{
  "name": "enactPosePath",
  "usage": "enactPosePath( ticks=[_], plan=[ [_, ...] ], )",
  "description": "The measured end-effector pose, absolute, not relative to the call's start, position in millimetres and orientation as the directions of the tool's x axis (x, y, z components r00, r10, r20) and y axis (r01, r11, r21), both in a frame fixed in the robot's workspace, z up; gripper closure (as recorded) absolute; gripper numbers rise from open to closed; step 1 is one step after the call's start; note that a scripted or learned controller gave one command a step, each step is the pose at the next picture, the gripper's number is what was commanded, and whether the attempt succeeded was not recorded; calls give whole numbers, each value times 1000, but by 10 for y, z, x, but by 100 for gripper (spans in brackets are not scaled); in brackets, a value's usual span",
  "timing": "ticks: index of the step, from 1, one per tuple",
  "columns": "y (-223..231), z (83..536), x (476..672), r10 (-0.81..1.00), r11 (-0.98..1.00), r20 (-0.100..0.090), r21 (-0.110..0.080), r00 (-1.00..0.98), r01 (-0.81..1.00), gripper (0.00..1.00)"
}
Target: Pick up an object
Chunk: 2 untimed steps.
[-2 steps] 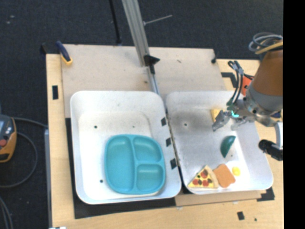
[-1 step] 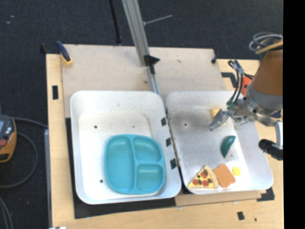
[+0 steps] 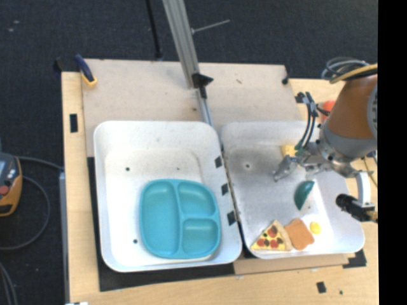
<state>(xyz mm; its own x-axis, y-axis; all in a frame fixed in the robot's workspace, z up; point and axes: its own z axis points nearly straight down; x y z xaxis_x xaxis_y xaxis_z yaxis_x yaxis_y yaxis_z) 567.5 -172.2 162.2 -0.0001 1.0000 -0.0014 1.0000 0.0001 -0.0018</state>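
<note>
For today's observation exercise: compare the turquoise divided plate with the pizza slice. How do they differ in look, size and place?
The turquoise plate is one plain colour; the pizza slice is yellow with red spots. The plate is a rounded rectangle with three compartments; the slice is a triangle. The plate is far larger. The plate lies in the left bin, the slice in the right bin, at its near edge. Both lie flat.

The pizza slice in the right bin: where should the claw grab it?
Probably across the pizza slice at its wide crust end, coming straight down from above. It lies flat near the bin's front wall, beside the bread, so side approaches look cramped.
</note>
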Motion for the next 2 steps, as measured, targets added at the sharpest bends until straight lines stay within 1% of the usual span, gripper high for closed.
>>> enactPosePath(
  ticks=[1, 2],
  plan=[
    [-1670, 1182, 5660, 1000, -1, -1, -2, 1, 1000, 0],
    [-1676, 1008, 5668, 1000, -1, -1, 1, 1, 1000, 0]
  ],
)
